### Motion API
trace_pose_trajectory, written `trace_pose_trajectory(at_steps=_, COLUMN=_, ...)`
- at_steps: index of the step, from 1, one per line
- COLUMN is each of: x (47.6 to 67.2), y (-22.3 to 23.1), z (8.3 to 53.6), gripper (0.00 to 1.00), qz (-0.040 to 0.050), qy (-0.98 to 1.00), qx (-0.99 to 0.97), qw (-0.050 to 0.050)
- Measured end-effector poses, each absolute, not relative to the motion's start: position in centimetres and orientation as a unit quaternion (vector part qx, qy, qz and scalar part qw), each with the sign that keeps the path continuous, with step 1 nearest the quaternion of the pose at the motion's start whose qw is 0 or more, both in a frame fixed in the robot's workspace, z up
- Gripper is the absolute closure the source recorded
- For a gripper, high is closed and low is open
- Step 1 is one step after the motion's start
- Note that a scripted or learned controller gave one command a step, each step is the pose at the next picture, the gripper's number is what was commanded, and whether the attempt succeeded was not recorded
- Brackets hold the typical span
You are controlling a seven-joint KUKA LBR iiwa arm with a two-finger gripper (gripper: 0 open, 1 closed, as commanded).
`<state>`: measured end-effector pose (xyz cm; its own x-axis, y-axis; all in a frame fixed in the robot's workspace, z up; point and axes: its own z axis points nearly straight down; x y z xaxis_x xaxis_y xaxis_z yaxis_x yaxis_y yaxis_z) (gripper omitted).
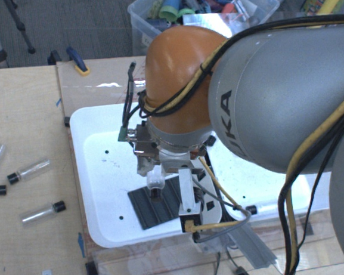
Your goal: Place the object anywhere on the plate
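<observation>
The arm (pixel 263 90) reached in from the right and hung low over the near part of the white bin (pixel 97 170), its orange band filling the middle of the view. Beneath the wrist the hand (pixel 156 183) pointed down at a dark, ribbed, flat piece (pixel 149 206) lying on the bin floor, which I took for the plate. The piece was a rough rectangle, its ribs and long sides running from the near edge of the bin up and slightly right toward the wrist. A small pale block with a dark spot under it (pixel 155 180) sat at the tip of the hand, directly over the far end of the ribbed piece; whether this was the object to be placed or part of the hand itself could not be told, nor which way it pointed. Whether the hand was apart or clamped could not be told either. On the wooden surface (pixel 20 117) to the left lay several clear vials with black caps (pixel 42 212), well apart from the bin.
</observation>
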<state>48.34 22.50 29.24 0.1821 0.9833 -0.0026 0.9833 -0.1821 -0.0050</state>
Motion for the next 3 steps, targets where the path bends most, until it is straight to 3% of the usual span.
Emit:
trace_pose_trajectory(at_steps=1, x=48.12, y=22.56, z=43.41, gripper=1.0, qz=0.0009, qy=-0.517, qx=-0.856, qw=0.0)
trace_pose_trajectory(at_steps=2, x=48.12, y=22.56, z=43.4, gripper=0.0, qz=0.0012, qy=-0.517, qx=-0.856, qw=0.0)
trace_pose_trajectory(at_steps=3, x=48.14, y=22.74, z=44.33, gripper=1.0, qz=0.0008, qy=-0.519, qx=-0.855, qw=-0.001)
